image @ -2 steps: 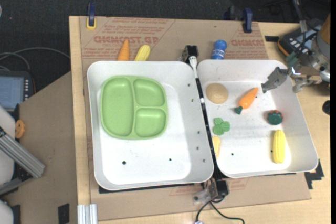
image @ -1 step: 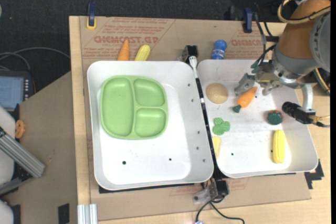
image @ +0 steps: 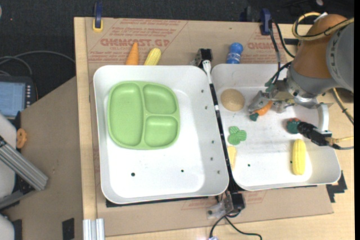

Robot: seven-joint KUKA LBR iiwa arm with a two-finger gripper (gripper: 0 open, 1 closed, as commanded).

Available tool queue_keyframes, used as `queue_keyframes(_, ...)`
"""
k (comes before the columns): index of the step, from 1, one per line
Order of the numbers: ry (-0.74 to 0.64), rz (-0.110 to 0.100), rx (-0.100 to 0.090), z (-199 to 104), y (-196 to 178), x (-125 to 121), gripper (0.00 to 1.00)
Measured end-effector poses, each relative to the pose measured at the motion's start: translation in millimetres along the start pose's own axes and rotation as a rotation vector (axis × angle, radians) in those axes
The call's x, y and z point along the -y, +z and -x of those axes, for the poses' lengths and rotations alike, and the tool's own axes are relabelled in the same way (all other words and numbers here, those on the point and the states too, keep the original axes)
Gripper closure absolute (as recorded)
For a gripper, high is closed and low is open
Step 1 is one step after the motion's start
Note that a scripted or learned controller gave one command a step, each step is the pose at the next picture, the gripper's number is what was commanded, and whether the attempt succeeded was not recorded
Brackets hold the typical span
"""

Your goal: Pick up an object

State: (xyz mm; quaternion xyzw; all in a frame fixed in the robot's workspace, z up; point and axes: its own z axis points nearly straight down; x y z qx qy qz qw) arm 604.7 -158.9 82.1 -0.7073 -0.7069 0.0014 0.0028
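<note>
We see two smooth, glossy white plastic bins (image: 169,182), a matt green plastic divided plate (image: 143,115), and a brown bench board (image: 169,36) that looks like printed cardboard.

The arm (image: 332,59) is bulky, grey metal with a rounded orange band, yellow and black cables looping round it.
</note>
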Motion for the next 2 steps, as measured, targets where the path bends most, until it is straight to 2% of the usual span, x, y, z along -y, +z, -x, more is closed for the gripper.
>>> queue_keyframes(1,0.001,0.007,0.002,0.7,-13.3,-1.6,1.0)
queue_keyframes(2,-0.009,0.01,-0.002,-95.5,-107.8,45.0,1.0)
